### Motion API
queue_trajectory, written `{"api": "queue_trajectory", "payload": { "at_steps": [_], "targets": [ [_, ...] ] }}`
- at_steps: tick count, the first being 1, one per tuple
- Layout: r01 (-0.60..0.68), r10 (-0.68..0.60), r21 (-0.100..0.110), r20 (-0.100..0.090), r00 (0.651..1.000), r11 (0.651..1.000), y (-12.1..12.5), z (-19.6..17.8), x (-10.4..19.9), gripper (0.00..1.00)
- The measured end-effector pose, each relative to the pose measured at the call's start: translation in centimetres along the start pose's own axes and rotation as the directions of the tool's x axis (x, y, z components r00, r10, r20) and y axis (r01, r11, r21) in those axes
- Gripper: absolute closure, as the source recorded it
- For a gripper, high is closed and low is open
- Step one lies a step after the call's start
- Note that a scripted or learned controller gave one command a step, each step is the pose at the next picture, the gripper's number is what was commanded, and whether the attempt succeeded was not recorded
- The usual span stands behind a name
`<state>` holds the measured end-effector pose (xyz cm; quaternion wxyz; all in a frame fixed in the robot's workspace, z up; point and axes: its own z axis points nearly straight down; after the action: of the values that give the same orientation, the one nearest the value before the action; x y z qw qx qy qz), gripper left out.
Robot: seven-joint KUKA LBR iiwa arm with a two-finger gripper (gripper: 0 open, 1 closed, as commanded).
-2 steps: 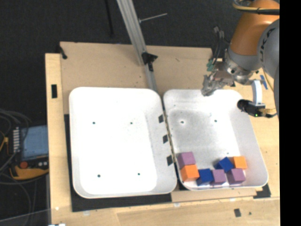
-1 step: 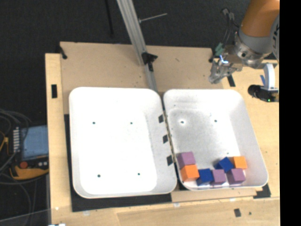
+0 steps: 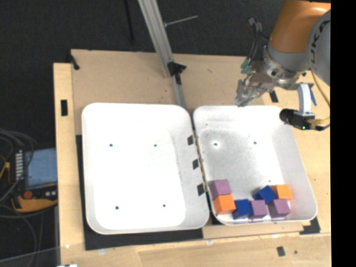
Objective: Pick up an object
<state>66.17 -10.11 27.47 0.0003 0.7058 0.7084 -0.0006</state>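
Observation:
Several small blocks lie along the near edge of the right bin (image 3: pixel 250 121). A purple block (image 3: pixel 220 187) rests against an orange block (image 3: pixel 225 203). To their right come a blue block (image 3: pixel 242 208), a purple block (image 3: pixel 259 208), a blue block (image 3: pixel 266 194), another purple block (image 3: pixel 280 207) and an orange block (image 3: pixel 283 191). My gripper (image 3: pixel 243 98) hangs over the bin's far rim, well away from the blocks, with nothing visible between its fingers.
The left bin (image 3: pixel 139 166) sits beside the right one, joined by dark clips along the shared edge. A slanted metal rail (image 3: pixel 161 43) rises behind the bins. Cables and a blue box (image 3: pixel 41 168) lie off the bench's left side.

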Motion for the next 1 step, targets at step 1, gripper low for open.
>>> {"api": "queue_trajectory", "payload": {
  "at_steps": [1],
  "targets": [
    [0.001,-0.001,0.000,-0.001,1.000,1.000,-1.75,-0.02,3.90,1.00]
  ]
}}
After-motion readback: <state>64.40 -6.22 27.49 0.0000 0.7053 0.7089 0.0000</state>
